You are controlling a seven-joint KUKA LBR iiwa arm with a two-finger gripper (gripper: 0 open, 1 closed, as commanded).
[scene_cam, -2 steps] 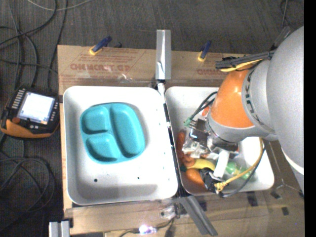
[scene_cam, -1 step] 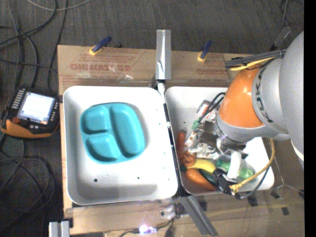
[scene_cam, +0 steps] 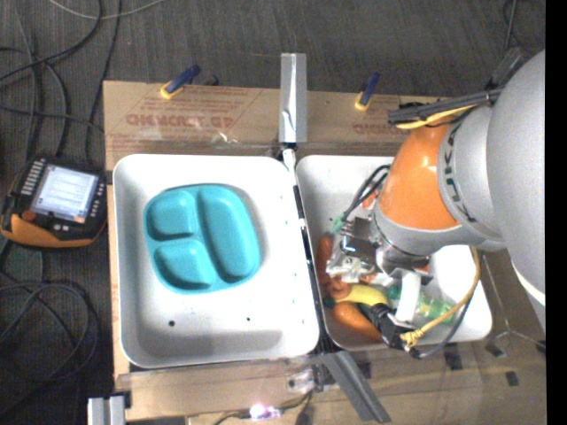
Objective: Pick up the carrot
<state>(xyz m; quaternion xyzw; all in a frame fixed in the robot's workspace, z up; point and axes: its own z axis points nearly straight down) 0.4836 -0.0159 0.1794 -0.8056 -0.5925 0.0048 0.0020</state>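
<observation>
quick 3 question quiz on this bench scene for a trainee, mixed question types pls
1. True or false: the turquoise divided tray lies in the right bin.
2. Which bin is the gripper over: A) left bin B) right bin?
3. Fill in: a yellow banana lies among the orange items near that bin's ____ wall.

Key: 1 false, it lies in the left bin; 2 B; 3 left.

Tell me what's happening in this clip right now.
A grey and orange robot arm reaches in from the right and hangs low over the right bin, above a heap of toy food by its left wall. Orange pieces, probably the carrot, and a yellow piece lie under the wrist. The gripper is hidden by the arm, so a grasp can't be confirmed. The left bin holds a blue divided tray.
</observation>
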